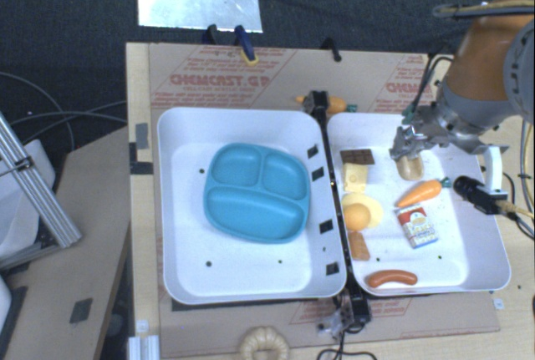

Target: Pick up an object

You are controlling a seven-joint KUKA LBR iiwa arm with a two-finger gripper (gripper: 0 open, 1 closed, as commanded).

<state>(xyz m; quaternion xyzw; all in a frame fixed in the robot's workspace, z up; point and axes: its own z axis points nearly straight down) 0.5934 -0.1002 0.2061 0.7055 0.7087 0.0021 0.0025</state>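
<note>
Camera view showed the end effector (407,146) at the upper right of the frame, low over the right bin (493,266), directly above a tan lump (410,168); whether it gripped anything could not be told. A carrot (419,192) lay just below. The left bin (180,266) held a blue tray (257,191).

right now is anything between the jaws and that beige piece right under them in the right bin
Nothing visible is. The gripper hangs right above the beige piece in the right bin; the carrot lies just beside it, nearer the camera.
</note>
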